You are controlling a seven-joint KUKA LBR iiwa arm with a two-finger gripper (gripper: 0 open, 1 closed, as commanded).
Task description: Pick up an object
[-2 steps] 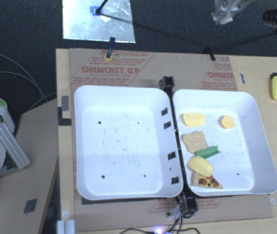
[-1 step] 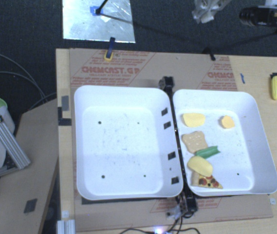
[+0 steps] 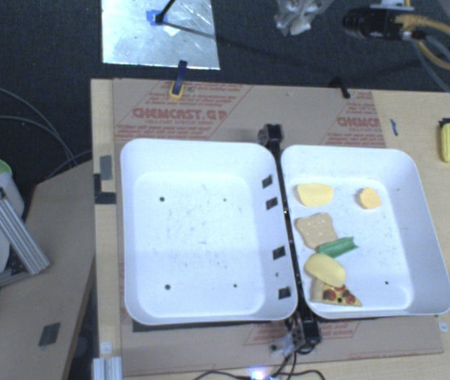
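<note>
Nothing is lifted yet: we see the gripper (image 3: 302, 13) parked high above the bench, its open-or-closed state beyond telling, while the toy foods lie untouched in the right bin (image 3: 414, 212).

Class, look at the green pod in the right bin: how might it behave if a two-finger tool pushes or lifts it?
The green pod looks small and thin, so probably light. It lies against the toast slice and a yellow piece, so a push would likely nudge them. Its narrow, rounded shape might slip or swivel.

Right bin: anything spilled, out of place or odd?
Nothing spilled. The toy foods all lie inside the right bin: two yellow pieces, toast, green bean, lemon-like piece and pizza slice, clustered along its left side.
</note>
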